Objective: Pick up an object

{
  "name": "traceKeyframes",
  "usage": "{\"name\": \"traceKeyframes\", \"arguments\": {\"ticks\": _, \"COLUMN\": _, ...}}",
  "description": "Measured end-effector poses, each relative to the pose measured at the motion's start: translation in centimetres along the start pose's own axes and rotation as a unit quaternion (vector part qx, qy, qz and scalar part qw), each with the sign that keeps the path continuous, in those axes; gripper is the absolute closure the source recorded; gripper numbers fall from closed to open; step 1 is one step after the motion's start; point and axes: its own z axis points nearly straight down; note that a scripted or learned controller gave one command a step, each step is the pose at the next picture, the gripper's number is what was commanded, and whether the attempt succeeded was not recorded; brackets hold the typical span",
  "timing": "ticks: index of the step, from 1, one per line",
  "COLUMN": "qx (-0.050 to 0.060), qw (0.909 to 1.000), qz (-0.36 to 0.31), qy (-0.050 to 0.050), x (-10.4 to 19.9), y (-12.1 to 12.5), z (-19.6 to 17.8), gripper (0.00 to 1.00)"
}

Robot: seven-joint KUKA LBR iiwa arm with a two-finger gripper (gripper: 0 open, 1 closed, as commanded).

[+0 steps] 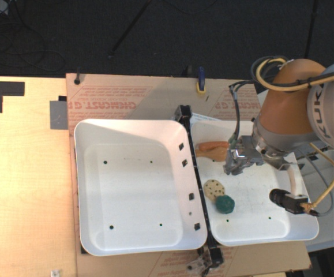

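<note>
From my seat, the tool (234, 161) hangs low in the right bin (270, 229), and I cannot tell its state: the wrist and cabling crowd it. Just beside it, toward the divider, lies an orange-brown object (211, 149), the likeliest target. My worry is that a descent from here lands on the object's end and shoves it against the divider instead of straddling it. Nearer the camera sit a tan dotted disc (213, 188) and a green ball (225, 203), touching; the ball could roll if nudged. The arm hides the bin's far right corner.
</note>
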Motion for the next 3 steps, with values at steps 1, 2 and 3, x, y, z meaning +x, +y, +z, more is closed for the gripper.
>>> {"name": "traceKeyframes", "arguments": {"ticks": 1, "qx": -0.012, "qw": 0.9999, "qz": -0.005, "qy": 0.001, "x": 8.3, "y": 1.2, "z": -8.0, "gripper": 1.00}}
{"name": "traceKeyframes", "arguments": {"ticks": 2, "qx": -0.013, "qw": 0.9999, "qz": 0.000, "qy": -0.001, "x": 5.7, "y": -0.1, "z": -16.3, "gripper": 1.00}}
{"name": "traceKeyframes", "arguments": {"ticks": 3, "qx": -0.005, "qw": 1.0000, "qz": -0.003, "qy": -0.001, "x": 7.6, "y": 2.0, "z": -8.5, "gripper": 1.00}}
